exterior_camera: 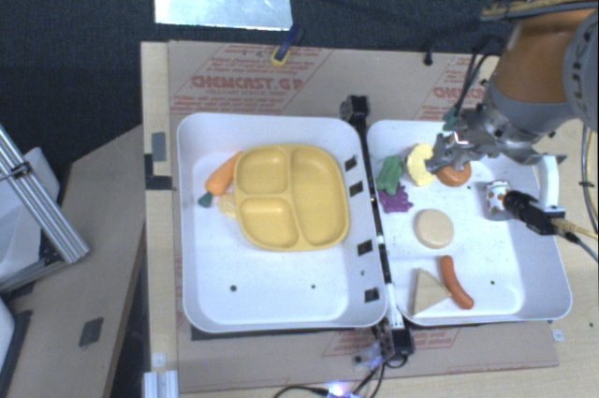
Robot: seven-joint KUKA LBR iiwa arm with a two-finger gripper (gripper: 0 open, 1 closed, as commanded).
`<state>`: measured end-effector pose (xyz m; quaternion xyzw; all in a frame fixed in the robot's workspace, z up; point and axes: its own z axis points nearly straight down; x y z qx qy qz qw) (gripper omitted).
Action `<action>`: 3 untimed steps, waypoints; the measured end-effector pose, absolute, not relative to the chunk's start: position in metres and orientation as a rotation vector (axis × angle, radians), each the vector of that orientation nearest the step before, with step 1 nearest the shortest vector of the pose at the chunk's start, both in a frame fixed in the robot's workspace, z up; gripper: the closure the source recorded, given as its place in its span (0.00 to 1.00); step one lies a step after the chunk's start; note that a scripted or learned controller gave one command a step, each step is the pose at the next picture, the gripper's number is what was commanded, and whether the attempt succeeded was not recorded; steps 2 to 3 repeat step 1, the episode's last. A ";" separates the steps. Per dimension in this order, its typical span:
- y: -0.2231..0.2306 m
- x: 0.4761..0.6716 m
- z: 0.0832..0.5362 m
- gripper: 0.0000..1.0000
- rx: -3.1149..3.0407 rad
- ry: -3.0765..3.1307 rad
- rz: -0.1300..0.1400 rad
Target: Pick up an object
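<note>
Gripper [447,157]: low over the back of the right bin [552,293], at the end of the grey arm [543,50] with its orange band; how far open cannot be told from this angle, and nothing seen between its tips.
Orange round piece [456,175]: directly under the gripper, partly hidden by it; contact unclear.
Yellow round piece [418,167]: just left of the gripper, touching or nearly touching the orange one.
Green leafy piece [389,171]: further left, against the bin's dividing wall, purple grapes [394,199] just in front of it.
Beige disc [433,228]: in front of the gripper, mid-bin.
Sausage [456,281] and pale wedge [426,291]: well in front, side by side at the bin's near edge.
Left bin [201,293]: well to the left; yellow divided tray [285,197] inside, carrot [221,175] tucked against the tray's far-left rim.
</note>
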<state>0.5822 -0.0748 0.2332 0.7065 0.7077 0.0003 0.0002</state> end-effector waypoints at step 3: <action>-0.072 0.593 0.232 1.00 2.215 2.226 0.004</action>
